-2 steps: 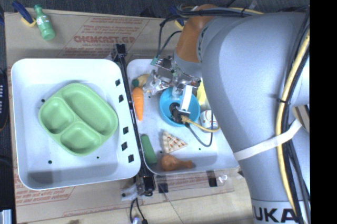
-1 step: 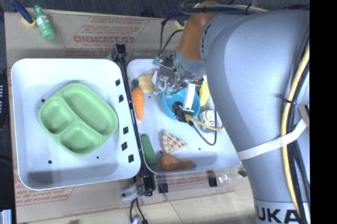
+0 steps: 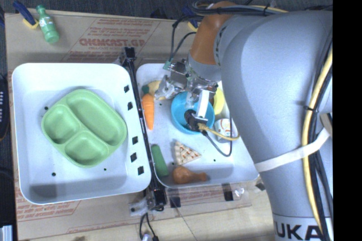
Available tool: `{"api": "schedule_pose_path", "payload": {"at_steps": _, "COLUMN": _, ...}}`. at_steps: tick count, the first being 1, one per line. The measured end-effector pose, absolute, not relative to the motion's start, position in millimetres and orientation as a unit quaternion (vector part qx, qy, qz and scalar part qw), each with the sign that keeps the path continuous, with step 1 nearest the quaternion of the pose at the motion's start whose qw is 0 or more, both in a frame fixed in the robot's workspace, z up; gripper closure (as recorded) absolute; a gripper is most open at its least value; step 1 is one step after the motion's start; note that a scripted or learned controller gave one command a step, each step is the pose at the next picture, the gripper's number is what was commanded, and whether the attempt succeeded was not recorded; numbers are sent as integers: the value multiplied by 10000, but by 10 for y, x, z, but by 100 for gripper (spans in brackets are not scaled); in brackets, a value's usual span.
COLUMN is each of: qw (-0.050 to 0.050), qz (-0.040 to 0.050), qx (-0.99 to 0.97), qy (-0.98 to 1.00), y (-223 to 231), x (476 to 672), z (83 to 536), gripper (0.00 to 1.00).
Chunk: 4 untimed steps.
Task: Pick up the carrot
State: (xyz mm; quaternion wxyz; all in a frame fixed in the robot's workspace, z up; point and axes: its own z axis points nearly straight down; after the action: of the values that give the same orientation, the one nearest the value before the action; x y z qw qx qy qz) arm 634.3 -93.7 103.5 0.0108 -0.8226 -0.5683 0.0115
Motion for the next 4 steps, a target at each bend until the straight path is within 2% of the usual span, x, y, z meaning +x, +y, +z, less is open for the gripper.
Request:
{"api": "schedule_pose_path", "payload": {"at_steps": 1, "qw": 22, "qz": 52, "qx": -8939, "qy": -4482, "y": -911, "x": 6558, "z": 971, "gripper": 0}}
{"api": "schedule_pose_path", "payload": {"at_steps": 2, "qw": 13, "qz": 27, "qx": -9352, "qy": -3540, "y": -503, "x": 6572, "z": 1946, "gripper": 0}}
{"api": "schedule_pose_path", "payload": {"at_steps": 3, "qw": 32, "qz": 56, "qx": -8444, "qy": -5357, "y": -917, "x": 5878, "z": 1909, "gripper": 0}}
{"api": "schedule_pose_path", "payload": {"at_steps": 4, "qw": 20, "qz": 57, "qx": -8341, "qy": -5515, "y": -914, "x": 6032, "z": 899, "gripper": 0}}
